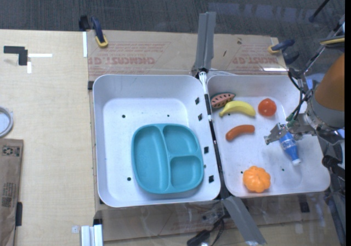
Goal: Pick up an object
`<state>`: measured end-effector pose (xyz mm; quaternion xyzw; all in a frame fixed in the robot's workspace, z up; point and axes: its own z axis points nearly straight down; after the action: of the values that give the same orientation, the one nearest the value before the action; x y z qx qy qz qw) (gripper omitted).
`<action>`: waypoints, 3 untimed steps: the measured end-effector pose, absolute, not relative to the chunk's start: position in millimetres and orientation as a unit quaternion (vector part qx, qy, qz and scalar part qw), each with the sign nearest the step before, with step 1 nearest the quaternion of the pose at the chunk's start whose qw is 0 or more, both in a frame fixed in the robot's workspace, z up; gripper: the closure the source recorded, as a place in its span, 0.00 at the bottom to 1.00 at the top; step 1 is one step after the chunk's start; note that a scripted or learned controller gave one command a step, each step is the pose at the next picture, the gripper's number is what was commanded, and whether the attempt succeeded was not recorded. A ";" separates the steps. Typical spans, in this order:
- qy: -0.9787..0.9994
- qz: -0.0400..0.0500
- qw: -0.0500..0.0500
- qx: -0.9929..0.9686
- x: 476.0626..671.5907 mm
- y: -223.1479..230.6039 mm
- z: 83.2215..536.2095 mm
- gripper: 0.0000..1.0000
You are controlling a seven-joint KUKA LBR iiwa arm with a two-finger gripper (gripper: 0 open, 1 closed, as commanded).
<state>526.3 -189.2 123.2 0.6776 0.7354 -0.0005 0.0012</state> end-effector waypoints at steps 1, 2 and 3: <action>0.736 -0.001 0.002 0.677 526.7 -189.7 132.1 1.00; 0.736 -0.001 0.002 0.677 526.6 -189.6 132.0 0.00; 0.752 -0.001 -0.001 0.660 535.6 -155.4 90.6 0.00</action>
<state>535.6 -155.4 90.6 0.6597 0.7516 -0.0010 -0.0014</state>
